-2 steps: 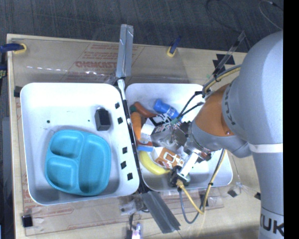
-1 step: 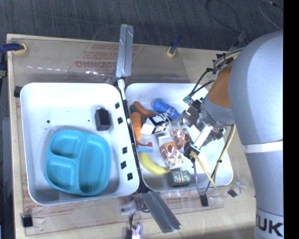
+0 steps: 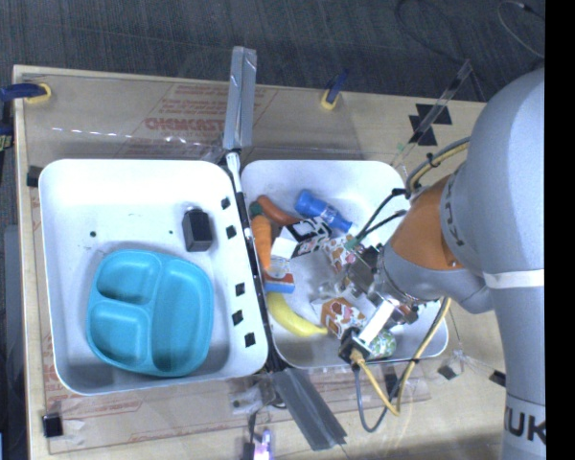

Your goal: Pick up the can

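Can (image 3: 321, 211), blue and cylindrical, lies on its side in the far half of the right bin (image 3: 364, 185). Its long axis runs on a diagonal, with one end towards the divider between the bins and the other, paler end towards the robot. It rests among loose clutter. An orange carrot-shaped piece (image 3: 262, 240) lies just beside it on the divider side, small printed packets (image 3: 311, 238) are close against its near flank, and a banana (image 3: 292, 319) lies well apart from it near the bin's front wall. The arm (image 3: 498, 190) reaches in from the right and bends down over the right bin, its orange band (image 3: 426, 233) showing above the wrist. The gripper (image 3: 353, 260) is low among the packets in the middle of that bin, near the can's paler end but apart from it. It blends into the patterned wrappers beneath it, so I cannot tell whether it is released or clenched, and nothing can be seen grasped in it. The wrist covers part of the bin's right side, and a greenish item (image 3: 384, 345) at the front corner is half hidden. The left bin (image 3: 125, 185) holds a blue divided plate (image 3: 153, 310) and a small black object (image 3: 197, 228).
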`<act>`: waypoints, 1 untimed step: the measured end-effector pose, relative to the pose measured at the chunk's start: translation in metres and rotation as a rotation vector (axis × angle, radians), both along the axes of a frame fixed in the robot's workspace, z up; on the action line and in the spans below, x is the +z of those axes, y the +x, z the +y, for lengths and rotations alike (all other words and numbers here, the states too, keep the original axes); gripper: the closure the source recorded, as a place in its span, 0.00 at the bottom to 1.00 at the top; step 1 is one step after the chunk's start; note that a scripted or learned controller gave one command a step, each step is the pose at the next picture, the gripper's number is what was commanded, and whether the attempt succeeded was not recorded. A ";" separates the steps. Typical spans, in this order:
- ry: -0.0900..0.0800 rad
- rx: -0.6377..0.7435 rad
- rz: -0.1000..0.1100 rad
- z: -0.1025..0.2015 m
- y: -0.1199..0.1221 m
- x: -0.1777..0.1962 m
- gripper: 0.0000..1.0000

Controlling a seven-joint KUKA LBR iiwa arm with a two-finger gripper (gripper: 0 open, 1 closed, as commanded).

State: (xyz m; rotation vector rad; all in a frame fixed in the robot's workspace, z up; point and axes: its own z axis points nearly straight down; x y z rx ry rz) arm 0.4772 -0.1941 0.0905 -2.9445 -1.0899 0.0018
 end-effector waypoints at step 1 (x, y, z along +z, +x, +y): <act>0.002 0.089 0.003 0.018 0.084 0.021 0.00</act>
